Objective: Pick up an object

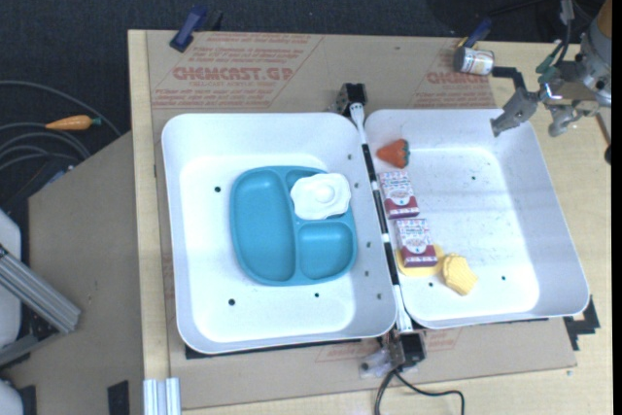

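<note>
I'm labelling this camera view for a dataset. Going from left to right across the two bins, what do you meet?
Blue divided tray in the left bin → white piece on that tray → red and white cartons in the right bin → yellow item → gripper at the right bin's far right corner.

We read red "CHEMCAST GP" lettering printed on the brown board point(243, 68) under the bins, far left; repeated far right, too faint to read.
</note>
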Controlling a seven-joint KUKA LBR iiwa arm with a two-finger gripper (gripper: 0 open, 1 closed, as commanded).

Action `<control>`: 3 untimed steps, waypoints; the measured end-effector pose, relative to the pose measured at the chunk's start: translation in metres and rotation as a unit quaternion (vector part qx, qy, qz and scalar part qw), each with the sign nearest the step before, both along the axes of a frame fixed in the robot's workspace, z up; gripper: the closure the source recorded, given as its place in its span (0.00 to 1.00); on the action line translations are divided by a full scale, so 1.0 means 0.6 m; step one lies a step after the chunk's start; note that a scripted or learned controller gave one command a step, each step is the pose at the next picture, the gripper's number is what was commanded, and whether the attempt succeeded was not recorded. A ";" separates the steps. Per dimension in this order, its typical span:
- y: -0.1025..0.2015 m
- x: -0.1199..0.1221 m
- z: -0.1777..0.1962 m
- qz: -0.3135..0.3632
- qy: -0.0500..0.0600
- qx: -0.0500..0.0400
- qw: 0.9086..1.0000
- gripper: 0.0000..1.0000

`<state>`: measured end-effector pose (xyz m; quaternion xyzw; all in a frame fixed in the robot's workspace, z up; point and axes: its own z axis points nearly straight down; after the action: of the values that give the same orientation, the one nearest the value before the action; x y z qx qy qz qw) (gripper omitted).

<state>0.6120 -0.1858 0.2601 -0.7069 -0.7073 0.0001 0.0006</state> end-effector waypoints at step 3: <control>0.148 0.069 -0.296 0.000 0.007 0.000 1.000 0.00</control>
<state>0.6532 -0.0973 0.0827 -0.7066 -0.7076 0.0048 0.0052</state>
